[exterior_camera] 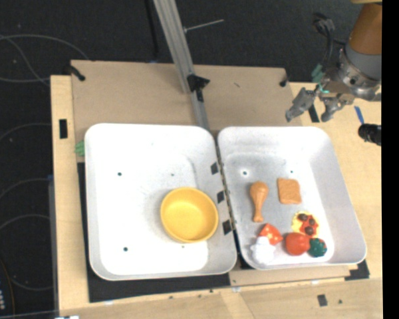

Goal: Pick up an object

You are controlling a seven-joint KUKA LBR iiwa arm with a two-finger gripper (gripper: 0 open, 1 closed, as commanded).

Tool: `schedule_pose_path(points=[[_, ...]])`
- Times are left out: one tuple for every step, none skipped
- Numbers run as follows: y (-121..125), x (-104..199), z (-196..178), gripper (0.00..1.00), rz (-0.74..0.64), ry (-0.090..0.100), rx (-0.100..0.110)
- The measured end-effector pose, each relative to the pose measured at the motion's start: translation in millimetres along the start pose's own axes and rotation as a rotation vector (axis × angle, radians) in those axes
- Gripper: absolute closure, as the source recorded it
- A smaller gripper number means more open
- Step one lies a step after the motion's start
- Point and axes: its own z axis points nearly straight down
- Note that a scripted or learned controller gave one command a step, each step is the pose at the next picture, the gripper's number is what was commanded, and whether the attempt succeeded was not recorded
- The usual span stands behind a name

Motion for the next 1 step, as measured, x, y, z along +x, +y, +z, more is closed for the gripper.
schedule_pose_path(points=[[-0.2,-0.7,-0.1,0.0,0.0,-0.002,0.001]])
